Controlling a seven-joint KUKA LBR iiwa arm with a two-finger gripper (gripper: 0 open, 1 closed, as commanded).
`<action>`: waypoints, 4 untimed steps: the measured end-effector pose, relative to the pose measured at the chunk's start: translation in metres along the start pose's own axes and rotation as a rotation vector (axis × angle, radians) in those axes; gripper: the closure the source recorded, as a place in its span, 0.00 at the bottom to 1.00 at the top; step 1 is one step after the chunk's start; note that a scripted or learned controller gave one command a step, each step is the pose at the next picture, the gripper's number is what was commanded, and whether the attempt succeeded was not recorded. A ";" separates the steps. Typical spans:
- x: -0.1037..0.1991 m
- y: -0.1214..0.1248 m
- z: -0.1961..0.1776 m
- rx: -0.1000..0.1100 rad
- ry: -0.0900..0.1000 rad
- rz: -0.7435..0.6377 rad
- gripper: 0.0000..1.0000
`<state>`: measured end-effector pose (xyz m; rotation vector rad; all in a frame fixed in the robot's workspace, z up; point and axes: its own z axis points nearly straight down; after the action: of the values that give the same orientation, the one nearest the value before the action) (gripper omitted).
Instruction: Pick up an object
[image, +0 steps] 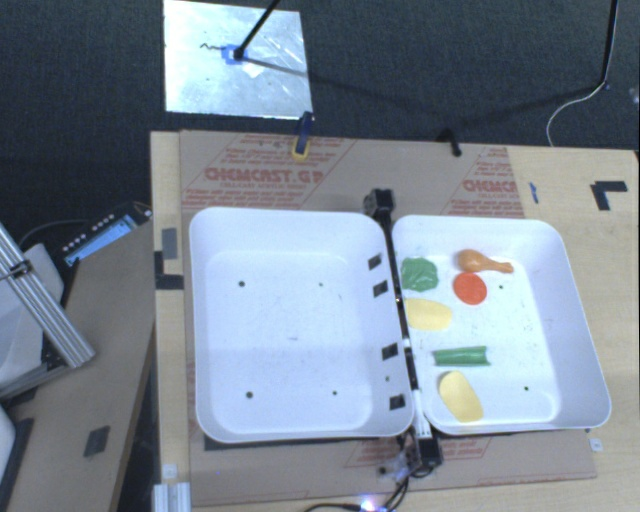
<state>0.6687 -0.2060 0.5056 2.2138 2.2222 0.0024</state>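
Printed matter: brown cardboard sheet (420, 165) under the 2 white bins, red block lettering repeated near its far edge. Far-left print (263, 173) reads roughly "CHEMCAST GP", reversed or inverted, partly blurred. Far-right print (487, 187) shows the same wording, partly cut by the right bin's rim. Smaller lines beneath both: illegible.

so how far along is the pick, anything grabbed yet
Nothing looks done yet. All six toy pieces lie in the right bin: green leafy piece, orange drumstick shape, red disc, pale yellow piece, green stick, yellow oval. Nothing is in hand. The whole pick is left.
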 end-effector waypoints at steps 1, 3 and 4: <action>0.000 0.000 -0.011 0.000 0.000 -0.001 1.00; 0.000 -0.183 0.039 0.010 0.005 0.006 1.00; 0.000 -0.117 -0.013 -0.005 -0.003 -0.002 1.00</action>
<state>0.5517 -0.2059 0.5181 2.2072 2.2211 0.0054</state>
